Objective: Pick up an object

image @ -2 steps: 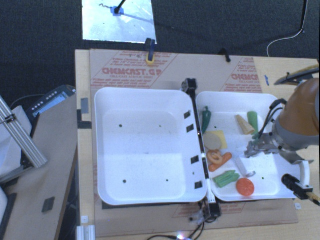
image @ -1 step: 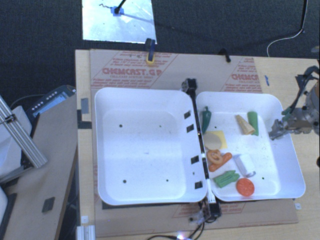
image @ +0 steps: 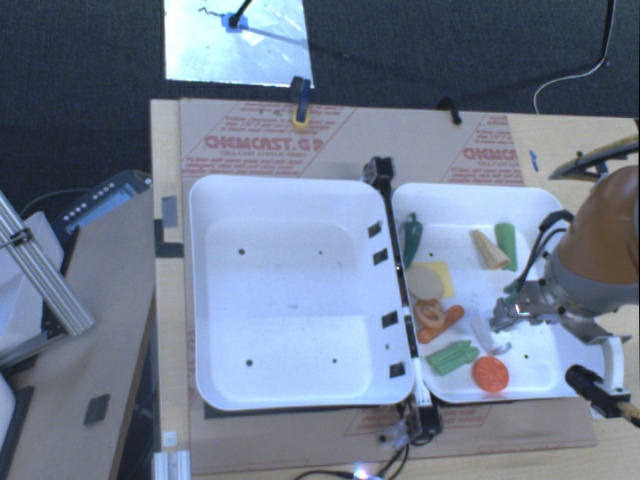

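In the camera view, the end effector [image: 503, 315] is seen low in the right bin [image: 530, 206], entering from three o'clock. Whether it is apart or together cannot be told, and nothing is seen clamped in it. Toy foods are scattered around it: a red tomato [image: 490, 373] at six o'clock, a green bean pod [image: 451, 356] at seven, a carrot [image: 441, 323] at nine, a green pepper [image: 506, 244] at twelve. The approach step is judged to be in hand; next, a descent onto one item and a firm closure are called for. The left bin [image: 290, 288] lies at nine o'clock on the table [image: 165, 168].

Yellow clamp [image: 300, 118] on bench edge; foil sheet [image: 237, 26] beyond.
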{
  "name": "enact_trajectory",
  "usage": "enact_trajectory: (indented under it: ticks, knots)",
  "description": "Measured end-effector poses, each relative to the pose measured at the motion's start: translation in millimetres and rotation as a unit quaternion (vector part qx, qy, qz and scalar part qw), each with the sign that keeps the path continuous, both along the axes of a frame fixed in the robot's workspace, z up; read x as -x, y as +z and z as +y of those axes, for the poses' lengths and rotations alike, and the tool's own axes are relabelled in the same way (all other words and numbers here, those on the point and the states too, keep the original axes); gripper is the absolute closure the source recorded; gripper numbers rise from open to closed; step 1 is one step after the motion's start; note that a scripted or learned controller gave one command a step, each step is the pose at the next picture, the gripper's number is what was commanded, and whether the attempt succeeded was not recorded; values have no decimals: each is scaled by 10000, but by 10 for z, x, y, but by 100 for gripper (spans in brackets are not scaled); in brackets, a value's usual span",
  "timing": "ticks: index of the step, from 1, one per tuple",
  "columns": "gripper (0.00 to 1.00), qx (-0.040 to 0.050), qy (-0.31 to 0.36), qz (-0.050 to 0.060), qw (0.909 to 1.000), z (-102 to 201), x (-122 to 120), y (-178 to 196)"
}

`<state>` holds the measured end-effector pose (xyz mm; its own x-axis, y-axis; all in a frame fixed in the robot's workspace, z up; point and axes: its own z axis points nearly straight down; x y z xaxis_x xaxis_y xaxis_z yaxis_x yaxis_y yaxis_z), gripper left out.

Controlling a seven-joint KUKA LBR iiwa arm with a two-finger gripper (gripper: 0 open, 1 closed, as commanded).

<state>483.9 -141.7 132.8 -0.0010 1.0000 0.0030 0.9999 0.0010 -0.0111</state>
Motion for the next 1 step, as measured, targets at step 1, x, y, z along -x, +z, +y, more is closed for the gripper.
enact_trajectory:
  ticks: [1]
  knots:
    - [100,43,1,-179,9998,290,-98,-268]
